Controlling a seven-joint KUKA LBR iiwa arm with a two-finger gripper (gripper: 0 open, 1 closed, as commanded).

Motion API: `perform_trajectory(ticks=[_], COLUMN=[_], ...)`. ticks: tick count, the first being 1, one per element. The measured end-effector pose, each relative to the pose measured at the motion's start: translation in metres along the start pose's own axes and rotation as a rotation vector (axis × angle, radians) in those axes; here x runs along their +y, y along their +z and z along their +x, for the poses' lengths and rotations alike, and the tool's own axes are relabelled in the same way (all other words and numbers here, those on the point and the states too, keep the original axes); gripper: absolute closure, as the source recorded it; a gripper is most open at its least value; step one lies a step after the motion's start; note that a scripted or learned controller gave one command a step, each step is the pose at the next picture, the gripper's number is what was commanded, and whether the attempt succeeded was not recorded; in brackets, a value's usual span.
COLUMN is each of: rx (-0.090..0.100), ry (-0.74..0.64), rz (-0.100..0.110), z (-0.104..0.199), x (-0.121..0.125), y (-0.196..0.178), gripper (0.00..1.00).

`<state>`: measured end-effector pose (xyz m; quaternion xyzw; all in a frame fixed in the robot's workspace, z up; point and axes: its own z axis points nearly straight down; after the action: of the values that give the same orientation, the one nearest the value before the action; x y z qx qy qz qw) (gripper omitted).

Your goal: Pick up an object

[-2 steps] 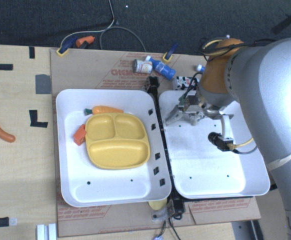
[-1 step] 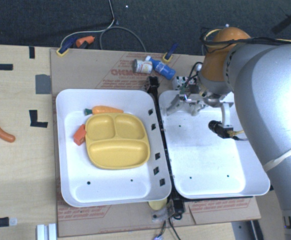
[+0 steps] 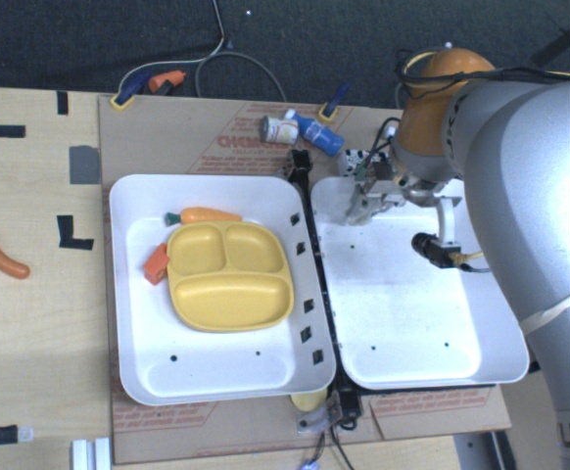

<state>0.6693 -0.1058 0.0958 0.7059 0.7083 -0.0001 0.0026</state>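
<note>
Whether its fingers are spread I cannot tell, so the gripper (image 3: 363,199) should swing well left toward the yellow tray (image 3: 231,274) and the carrot (image 3: 210,214).

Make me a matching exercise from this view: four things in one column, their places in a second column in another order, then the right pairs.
Things
1. yellow plate
2. carrot
3. sausage
4. gripper

Places
A. on the bench, left of both bins
B. over the far left corner of the right bin
C. in the middle of the left bin
D. in the left bin, along the plate's far edge

Pairs: 1-C, 2-D, 3-A, 4-B
</note>
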Motion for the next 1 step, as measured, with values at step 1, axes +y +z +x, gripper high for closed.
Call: perform_trajectory(ticks=[1], rx=[0.006], ry=[0.001], rz=[0.006], z=[0.0462], x=[-0.0715], y=[-0.0927], gripper=[1.00])
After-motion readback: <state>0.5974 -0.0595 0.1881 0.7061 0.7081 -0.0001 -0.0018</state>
